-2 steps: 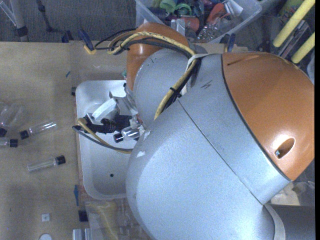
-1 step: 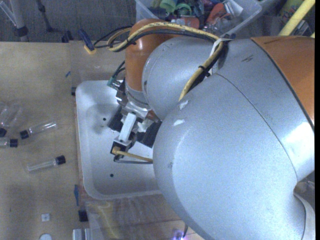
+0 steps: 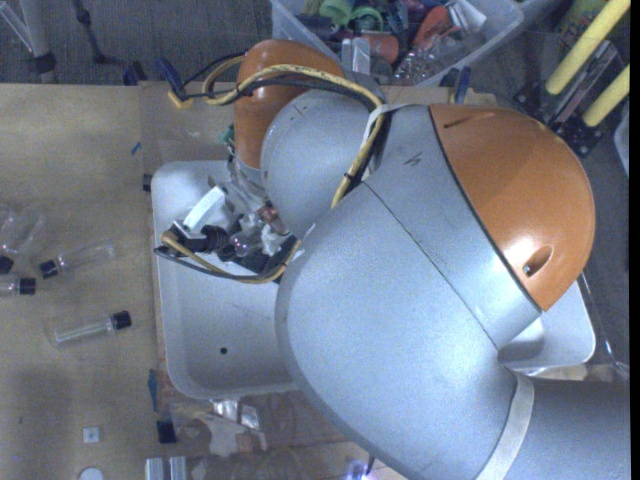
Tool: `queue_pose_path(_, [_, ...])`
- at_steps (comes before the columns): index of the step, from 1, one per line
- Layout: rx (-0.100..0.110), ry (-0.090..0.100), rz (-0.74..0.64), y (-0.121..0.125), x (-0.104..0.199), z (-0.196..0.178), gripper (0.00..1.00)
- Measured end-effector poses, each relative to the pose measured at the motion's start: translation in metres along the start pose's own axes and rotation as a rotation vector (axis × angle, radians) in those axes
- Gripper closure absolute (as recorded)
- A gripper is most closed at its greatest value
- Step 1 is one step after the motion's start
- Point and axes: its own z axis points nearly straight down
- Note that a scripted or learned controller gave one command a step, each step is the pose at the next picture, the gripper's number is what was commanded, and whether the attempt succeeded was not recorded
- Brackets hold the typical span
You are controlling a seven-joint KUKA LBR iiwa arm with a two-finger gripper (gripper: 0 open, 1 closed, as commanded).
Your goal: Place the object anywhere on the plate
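Observation:
My grey arm with its orange bands fills the middle and right of the camera view and hides most of both bins. The gripper [image 3: 238,236] hangs low over the far part of the left white bin [image 3: 200,368], close to its back wall. The arm's bulk and the wrist hide whatever lies under the gripper. A tiny dark speck [image 3: 223,349] sits on the bin floor near the front.
Clear tubes with black caps [image 3: 92,326] lie scattered on the wooden bench to the left of the bin. A clear crate of colourful tools [image 3: 395,13] stands at the back. Yellow foam rods [image 3: 600,28] lean at the top right.

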Motion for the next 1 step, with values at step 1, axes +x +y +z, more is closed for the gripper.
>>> queue_pose_path(1, [0.0, 0.0, 0.0, -0.0001, 0.0001, -0.0001, 0.0])
